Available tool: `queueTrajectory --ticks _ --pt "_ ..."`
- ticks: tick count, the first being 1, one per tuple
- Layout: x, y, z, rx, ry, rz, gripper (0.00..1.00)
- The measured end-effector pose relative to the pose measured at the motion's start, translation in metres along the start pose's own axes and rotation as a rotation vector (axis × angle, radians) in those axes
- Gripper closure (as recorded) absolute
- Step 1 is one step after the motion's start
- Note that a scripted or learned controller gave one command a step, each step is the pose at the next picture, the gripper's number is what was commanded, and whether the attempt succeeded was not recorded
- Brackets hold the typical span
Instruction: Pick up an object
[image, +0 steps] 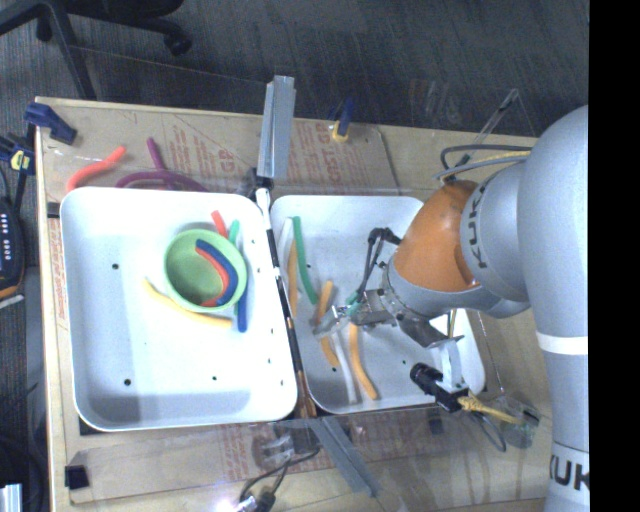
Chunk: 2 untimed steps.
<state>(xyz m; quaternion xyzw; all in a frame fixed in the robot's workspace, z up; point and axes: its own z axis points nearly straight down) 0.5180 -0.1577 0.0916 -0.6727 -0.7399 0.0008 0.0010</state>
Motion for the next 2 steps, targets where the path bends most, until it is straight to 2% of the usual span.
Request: queueTrajectory --ticks 1,2 --pt "0.001 0.001 -0.011 0.001 0.003 -0.006 1.00" --pt "0.012 0.036 -0.097 0.000 0.001 0.027 1.00"
